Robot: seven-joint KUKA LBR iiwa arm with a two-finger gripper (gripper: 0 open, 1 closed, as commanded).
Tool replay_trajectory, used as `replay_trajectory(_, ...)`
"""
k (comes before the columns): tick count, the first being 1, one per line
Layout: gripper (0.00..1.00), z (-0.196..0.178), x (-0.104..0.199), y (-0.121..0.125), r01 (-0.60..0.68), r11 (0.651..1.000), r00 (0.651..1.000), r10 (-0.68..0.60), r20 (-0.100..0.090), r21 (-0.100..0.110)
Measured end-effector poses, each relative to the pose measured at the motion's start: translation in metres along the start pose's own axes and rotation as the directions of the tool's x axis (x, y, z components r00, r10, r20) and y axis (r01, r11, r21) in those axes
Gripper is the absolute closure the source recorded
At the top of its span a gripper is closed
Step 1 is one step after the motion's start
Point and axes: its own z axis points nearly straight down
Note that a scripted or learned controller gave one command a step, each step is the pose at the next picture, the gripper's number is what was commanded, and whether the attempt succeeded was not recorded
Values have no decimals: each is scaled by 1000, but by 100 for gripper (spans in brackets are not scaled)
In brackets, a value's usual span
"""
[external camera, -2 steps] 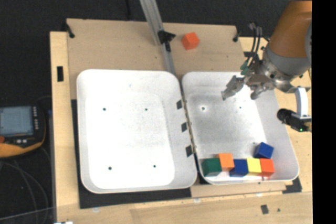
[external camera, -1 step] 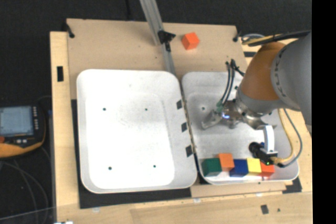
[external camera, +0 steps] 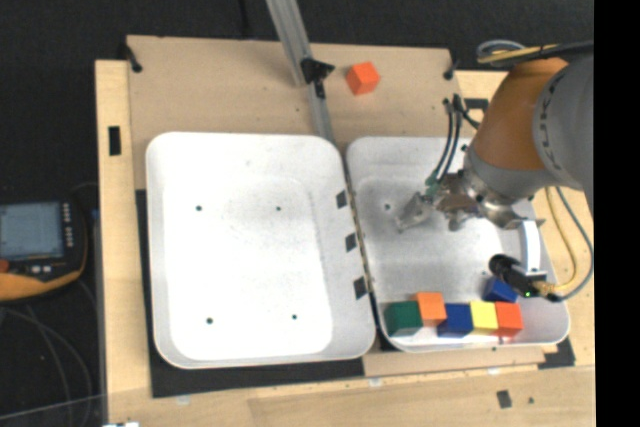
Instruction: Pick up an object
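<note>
Blocks, green, orange, blue, yellow, in a row against right bin's near wall, likely slid there; gripper above bare floor, grip state undeterminable.

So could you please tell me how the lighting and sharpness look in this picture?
In the camera view, light is even; the white bins look bright, nearly washed out; the end effector is soft and blurry; the row of blocks stays fairly crisp.
</note>
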Motion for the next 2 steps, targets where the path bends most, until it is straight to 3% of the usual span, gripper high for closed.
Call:
replay_trajectory(1, 0, 40, 4, -18, -1, 1000, 1000, 1, 2, 0)
replay_trajectory(2, 0, 38, 4, -18, -4, 1000, 1000, 4, 0, -1)
